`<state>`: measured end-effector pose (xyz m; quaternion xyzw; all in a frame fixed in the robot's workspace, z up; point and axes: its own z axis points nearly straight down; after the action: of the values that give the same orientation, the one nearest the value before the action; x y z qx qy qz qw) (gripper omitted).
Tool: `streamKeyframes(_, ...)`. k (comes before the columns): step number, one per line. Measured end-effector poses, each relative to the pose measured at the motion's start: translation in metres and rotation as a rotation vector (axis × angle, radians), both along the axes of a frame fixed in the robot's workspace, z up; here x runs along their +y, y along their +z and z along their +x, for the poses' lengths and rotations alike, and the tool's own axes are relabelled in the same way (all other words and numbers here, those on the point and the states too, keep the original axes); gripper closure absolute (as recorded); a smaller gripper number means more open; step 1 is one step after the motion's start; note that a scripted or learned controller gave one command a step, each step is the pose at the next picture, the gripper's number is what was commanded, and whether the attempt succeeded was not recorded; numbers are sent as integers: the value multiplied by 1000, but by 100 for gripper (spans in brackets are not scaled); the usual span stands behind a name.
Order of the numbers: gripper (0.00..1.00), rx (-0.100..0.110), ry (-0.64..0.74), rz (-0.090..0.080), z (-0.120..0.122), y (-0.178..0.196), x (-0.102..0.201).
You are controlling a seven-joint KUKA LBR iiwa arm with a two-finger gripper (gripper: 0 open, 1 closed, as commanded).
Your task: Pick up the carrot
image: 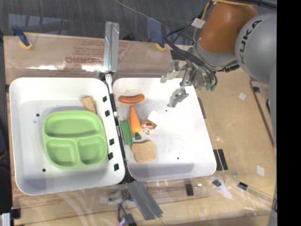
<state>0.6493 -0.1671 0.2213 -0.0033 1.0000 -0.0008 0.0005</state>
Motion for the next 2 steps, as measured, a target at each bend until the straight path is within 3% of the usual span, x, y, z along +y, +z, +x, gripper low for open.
streamKeyframes(1, 0, -11, 20, 3, -5, -109, 70)
streamKeyframes(2, 100, -15, 25, -1, -4, -97, 70)
